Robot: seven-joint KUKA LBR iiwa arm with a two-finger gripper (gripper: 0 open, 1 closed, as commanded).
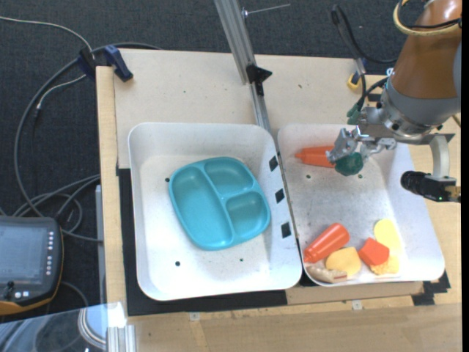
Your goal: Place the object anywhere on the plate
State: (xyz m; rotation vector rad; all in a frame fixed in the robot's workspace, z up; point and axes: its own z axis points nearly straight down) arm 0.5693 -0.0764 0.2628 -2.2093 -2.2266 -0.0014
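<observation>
The fingers (343, 147) are hard to read from where I stand: metal tips sit low over the back of the right bin (432, 248), but I cannot tell if they are apart or closed. The gripper (349, 152) hangs right at the end of an orange carrot-shaped toy (315, 156), with a dark green lump (350, 164) just under it, touching or nearly so; whether either is pinched is unclear. The carrot-shaped toy lies flat on the bin floor, pointing toward the divider between the bins.

The plate (218, 202), a turquoise one with three compartments, lies in the left bin (146, 218), well apart from the gripper. The two bin walls and a slanted metal rail (242, 35) stand between them.

At the near end of the right bin a cluster of toys sits together: an orange-red sausage shape (326, 241), a yellow piece (343, 259), an orange-red block (374, 252), and a pale yellow piece (386, 232) behind it. A blue clamp (116, 61) grips the bench's far left corner, and cables trail across the dark floor beside a grey pendant (28, 259).
</observation>
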